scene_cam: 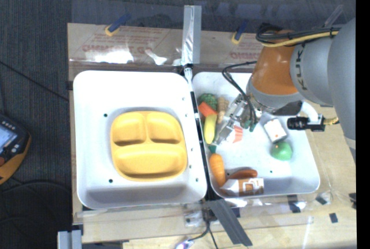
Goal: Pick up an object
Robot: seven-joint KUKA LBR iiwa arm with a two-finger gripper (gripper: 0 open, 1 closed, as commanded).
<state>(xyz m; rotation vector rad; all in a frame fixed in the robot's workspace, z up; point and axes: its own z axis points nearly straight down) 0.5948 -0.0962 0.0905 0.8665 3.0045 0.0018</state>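
Observation:
My gripper (224,126) hangs low over the left part of the right bin (313,182), slanting down and to the left. It is right beside a yellow banana-like piece (209,127) and just above a small orange and white item (236,137). An orange carrot piece (206,109) and a green vegetable (209,100) lie toward the back. Another carrot (217,168), a red sausage (241,173) and a brown bottle (246,187) lie along the front. A white block (275,130) and a green ball (282,151) sit to the right.
The left bin (92,103) holds a yellow divided tray (149,144). The wall between the bins (196,126) runs close to the gripper's left. The grey arm with its orange band (277,71) covers the right bin's back corner. Cables trail at the right.

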